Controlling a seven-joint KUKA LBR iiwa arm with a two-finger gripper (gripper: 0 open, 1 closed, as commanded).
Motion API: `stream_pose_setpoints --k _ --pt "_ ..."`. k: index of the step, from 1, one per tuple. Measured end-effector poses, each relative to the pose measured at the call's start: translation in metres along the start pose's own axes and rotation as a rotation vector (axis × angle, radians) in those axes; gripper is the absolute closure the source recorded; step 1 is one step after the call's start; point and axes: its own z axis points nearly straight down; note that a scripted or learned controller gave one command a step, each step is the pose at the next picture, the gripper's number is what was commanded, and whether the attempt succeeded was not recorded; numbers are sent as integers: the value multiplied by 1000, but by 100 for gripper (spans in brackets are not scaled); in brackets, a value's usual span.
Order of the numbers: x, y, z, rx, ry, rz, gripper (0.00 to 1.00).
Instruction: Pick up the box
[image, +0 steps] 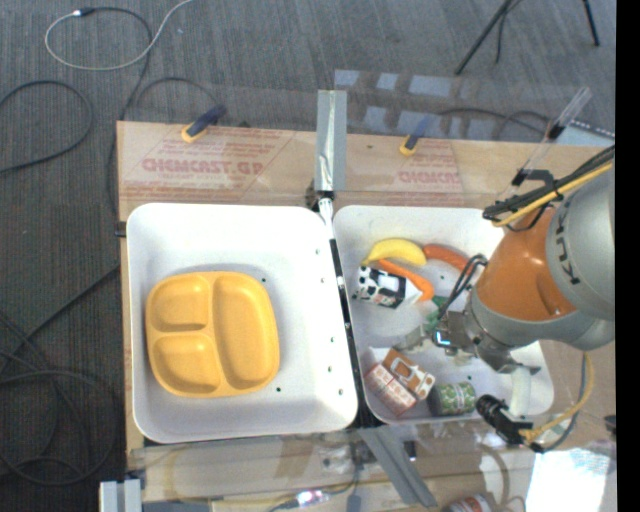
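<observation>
1. Camera view: the grey arm with its orange band (520, 275) reaches over the right-hand shallow white bin (352, 345), its jaws (447, 338) low among the clutter; whether they are spread or pressed together cannot be told, the wrist hiding them.
2. Just left of and below the jaws lies the brown-and-white patterned cardboard box (398, 381), flat on the bin floor near the front left corner, apart from the jaws.
3. Beside the box, directly below the jaws, sits a small green can (455, 398); up and left of the jaws are a black-and-white spotted toy (378, 285), a yellow banana (396, 250) and an orange carrot-shaped piece (446, 256).
4. Far left of the jaws, the other white bin (200, 225) carries a yellow divided plastic plate (212, 332).
5. Judged step: approach, nothing lifted yet. The next move appears to call for shifting left and forward over the box, clear of the can, before closing.
</observation>
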Motion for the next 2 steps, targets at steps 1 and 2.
stream_pose_setpoints --k 1,2 --pt "-13 21 1 8 10 -45 0" --pt "-25 6 0 -7 2 -329 0"
